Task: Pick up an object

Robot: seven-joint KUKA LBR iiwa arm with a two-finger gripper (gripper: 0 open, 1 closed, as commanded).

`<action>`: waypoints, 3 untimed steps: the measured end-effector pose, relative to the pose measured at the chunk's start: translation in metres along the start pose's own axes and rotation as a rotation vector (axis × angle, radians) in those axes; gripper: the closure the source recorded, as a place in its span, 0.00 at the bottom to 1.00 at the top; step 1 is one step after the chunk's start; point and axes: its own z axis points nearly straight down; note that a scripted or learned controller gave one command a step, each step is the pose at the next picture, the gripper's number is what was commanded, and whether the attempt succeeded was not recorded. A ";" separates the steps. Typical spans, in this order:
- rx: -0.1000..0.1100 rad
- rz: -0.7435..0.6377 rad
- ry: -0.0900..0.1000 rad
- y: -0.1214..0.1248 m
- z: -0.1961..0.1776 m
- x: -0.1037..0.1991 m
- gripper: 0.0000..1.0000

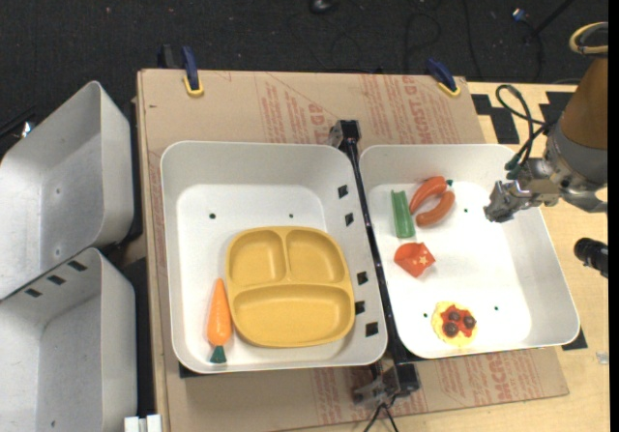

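At the far left we see two spare white tubs (58, 227) lying off the bench (261, 111), one above the other. Moving right onto the brown bench surface, we come to the left bin (184, 179), which holds an orange toy carrot (220, 316) with a green stem end pointing toward the near rim. The carrot lies just beside a yellow divided plate (290, 287), touching or nearly touching its left edge. The plate has three compartments and sits in the near half of that bin.

Across the black divider (363, 217) we reach the right bin (542, 275), where the objects to be picked up lie. A green stick-shaped piece (401, 213) lies near the bin's left wall, and just to its right a hot dog (431, 200) rests at a slant. Below them sits a red piece (415, 259), and nearer the front rim a small yellow disc with dark red berries (455, 322) on it.

Further right, the end effector (503, 202) hangs over the upper right part of this bin, well apart from every object. We cannot tell whether it is open or closed. Nothing shows in its grip. The arm's orange band (588, 116) rises at the right edge.
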 end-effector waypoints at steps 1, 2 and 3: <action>0.002 -0.005 0.002 0.011 -0.013 0.055 1.00; 0.002 -0.005 0.003 0.024 -0.024 0.112 1.00; 0.006 -0.006 0.003 0.027 -0.014 0.169 1.00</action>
